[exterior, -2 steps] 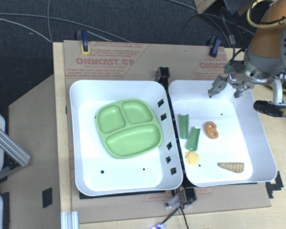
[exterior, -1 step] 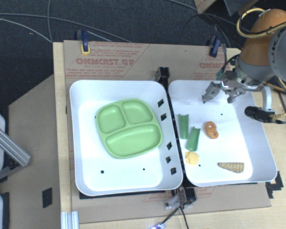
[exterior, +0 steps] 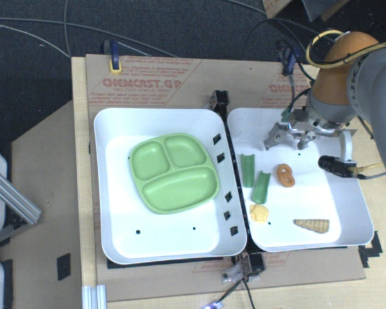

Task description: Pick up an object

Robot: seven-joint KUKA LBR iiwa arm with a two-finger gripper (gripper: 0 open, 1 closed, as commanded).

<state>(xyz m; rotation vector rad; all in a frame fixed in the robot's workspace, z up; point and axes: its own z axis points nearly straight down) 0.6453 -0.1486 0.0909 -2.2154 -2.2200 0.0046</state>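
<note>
A: How is the light?
B: Bright and even from above. The white bins (exterior: 109, 172) are nearly washed out, with only faint, soft shadows.
A: And sharpness?
B: Slightly soft overall; the dark floor (exterior: 38, 18) at the far side is dim and grainy.

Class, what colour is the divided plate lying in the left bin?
Light green; the divided plate shows best in the camera view.

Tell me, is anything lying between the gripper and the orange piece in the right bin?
Nothing visible does. The gripper hangs over the right bin, and just bare white floor lies between it and the orange piece. The green sticks lie off to the side.
</note>
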